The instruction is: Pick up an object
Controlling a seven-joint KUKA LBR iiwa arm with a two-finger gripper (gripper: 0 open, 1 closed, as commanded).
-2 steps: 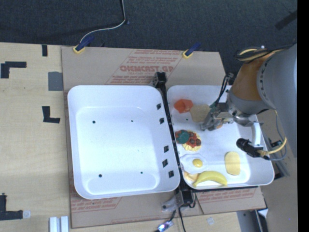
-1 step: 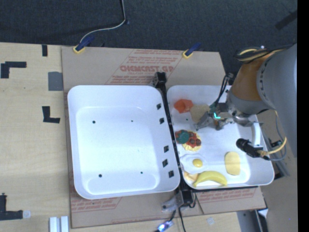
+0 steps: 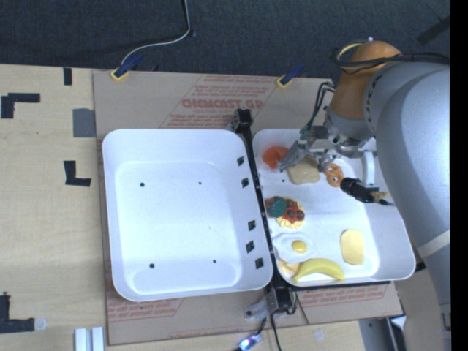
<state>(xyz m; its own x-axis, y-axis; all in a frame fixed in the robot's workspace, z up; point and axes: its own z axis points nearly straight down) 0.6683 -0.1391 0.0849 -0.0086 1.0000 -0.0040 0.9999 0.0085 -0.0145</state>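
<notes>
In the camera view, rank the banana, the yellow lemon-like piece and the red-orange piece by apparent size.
1. Banana, largest and longest.
2. Yellow lemon-like piece.
3. Red-orange piece, smallest; it lies farther from the camera, so its margin is less sure.

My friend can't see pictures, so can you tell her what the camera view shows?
A grey robot arm's end effector hangs low over the right white bin, beside a beige toy food piece. A banana, fried egg and other toy foods also lie there. The left bin sits beside it.
</notes>
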